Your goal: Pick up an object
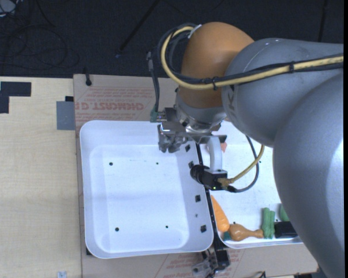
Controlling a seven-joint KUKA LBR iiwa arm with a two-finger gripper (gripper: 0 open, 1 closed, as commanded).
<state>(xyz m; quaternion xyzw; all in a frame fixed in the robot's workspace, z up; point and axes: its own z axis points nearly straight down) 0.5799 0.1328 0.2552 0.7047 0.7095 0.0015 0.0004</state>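
Arm (290, 114) reaches in from the right, its wrist bent down over the rim between the left bin (95, 155) and the right bin (252, 239); whether the gripper (173, 139) grasps anything cannot be told. An orange carrot (220, 214) lies along the right bin's left wall near its near corner, long axis running from far to near, beside a tan gourd-shaped toy (243, 233) and a green piece (268, 222).

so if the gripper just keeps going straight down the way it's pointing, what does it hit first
Probably the left bin, near its upper right corner. The gripper hangs over that spot with nothing between it and the white floor, though from this slanted view it could instead catch the bin's right wall.
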